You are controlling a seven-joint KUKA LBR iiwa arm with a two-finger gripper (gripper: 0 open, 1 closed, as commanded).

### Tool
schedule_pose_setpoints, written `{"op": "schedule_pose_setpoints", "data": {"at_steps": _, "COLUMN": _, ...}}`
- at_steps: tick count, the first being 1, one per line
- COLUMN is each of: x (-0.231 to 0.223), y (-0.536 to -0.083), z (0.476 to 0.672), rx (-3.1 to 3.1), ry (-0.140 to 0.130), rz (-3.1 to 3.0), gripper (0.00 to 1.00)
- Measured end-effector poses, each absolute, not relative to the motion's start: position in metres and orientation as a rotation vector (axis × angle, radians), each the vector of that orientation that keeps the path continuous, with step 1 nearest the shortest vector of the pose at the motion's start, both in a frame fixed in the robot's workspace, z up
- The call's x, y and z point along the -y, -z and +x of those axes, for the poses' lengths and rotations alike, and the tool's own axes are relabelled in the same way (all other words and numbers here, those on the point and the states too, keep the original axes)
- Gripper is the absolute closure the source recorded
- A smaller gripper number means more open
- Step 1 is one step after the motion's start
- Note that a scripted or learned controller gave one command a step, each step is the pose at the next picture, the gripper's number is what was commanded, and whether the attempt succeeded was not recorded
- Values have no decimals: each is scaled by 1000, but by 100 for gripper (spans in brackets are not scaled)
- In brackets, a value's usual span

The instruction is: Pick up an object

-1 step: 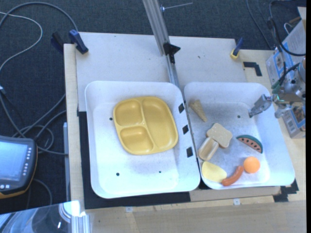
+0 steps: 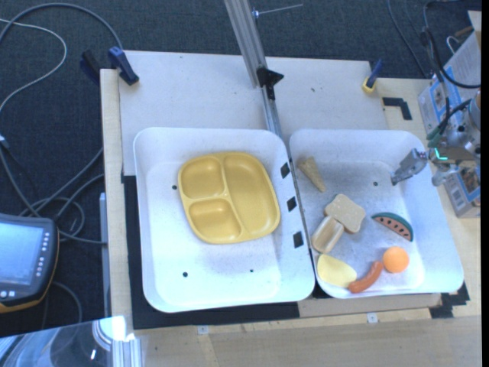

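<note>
Nearest us, front of the right bin (image 2: 447,239): we see a yellow slice (image 2: 335,270) at the front-left corner, a red sausage-shaped piece (image 2: 366,277) touching it, and an orange ball (image 2: 395,260) at the sausage's far end. Just behind: a watermelon slice (image 2: 392,225), two bread pieces (image 2: 337,223) leaning together mid-bin, then a tan cone (image 2: 310,173) near the left wall. Left bin (image 2: 153,205) holds a yellow divided plate (image 2: 228,196), lying flat, compartments bare. The gripper (image 2: 406,168) sits at the right bin's far-right side, above the floor, well apart from every food item; nothing between its fingers, and we can't tell how wide they stand. Farther back on the surface (image 2: 191,90): blue clamp (image 2: 122,63) far-left, a yellow-blue clamp (image 2: 372,77) far-right, and a metal pole (image 2: 244,29) rising between the bins.
</note>
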State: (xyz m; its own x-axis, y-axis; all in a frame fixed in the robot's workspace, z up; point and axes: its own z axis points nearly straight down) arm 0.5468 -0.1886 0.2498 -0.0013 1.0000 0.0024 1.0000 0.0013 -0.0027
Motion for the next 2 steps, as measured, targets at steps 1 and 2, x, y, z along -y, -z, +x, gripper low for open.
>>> {"op": "schedule_pose_setpoints", "data": {"at_steps": 1, "x": 178, "y": -193, "z": 544, "rx": 2217, "ry": -4, "rz": -2215, "gripper": 0}}
{"op": "schedule_pose_setpoints", "data": {"at_steps": 2, "x": 178, "y": -130, "z": 538, "rx": 2215, "ry": -6, "rz": -2215, "gripper": 0}}
